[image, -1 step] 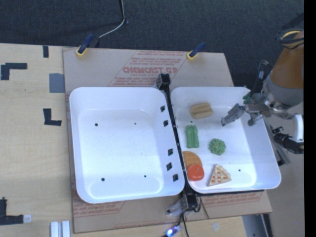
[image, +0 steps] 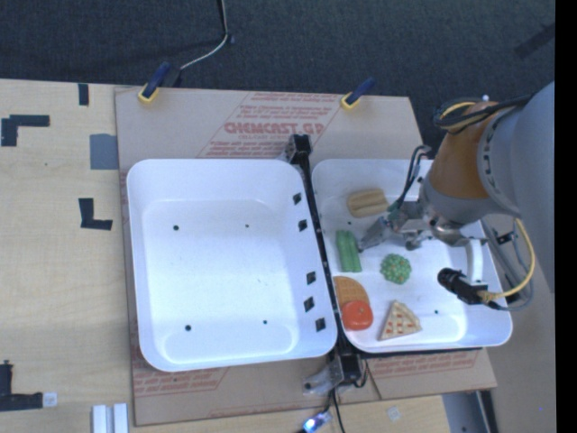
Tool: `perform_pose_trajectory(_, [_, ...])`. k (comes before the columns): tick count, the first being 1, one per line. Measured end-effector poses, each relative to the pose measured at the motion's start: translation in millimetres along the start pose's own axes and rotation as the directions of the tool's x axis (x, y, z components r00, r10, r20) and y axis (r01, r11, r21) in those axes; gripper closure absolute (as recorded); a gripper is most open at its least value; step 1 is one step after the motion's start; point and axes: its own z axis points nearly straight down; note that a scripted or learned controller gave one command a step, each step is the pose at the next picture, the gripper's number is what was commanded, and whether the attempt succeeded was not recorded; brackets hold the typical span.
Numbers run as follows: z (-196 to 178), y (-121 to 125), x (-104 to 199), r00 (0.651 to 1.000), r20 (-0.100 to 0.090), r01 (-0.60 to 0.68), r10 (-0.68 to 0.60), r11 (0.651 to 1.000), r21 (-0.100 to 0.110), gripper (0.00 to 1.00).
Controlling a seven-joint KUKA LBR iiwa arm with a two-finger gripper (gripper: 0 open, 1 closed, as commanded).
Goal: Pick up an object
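Camera view: grey arm with orange band reaches from right over right shallow white bin [image: 491, 332]. Two-finger gripper [image: 383, 233] low in bin, fingers spread, nothing between them. Around it: tan bread-like block [image: 366, 202] far, green rectangular stick [image: 348, 251] left, bumpy green broccoli-like ball [image: 395, 268] near. Red tomato [image: 357, 314] and pizza wedge [image: 398, 321] nearer.
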Motion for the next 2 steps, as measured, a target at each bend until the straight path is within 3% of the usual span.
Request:
perform_pose_trajectory(1, [-8.3,-82.2,32.7,1.0,-0.003,-0.005,0.005,1.0,0.003,0.0])
perform_pose_trajectory(2, [-17.9,-79.7,31.8,1.0,-0.001,-0.004,0.004,1.0,0.001,1.0])
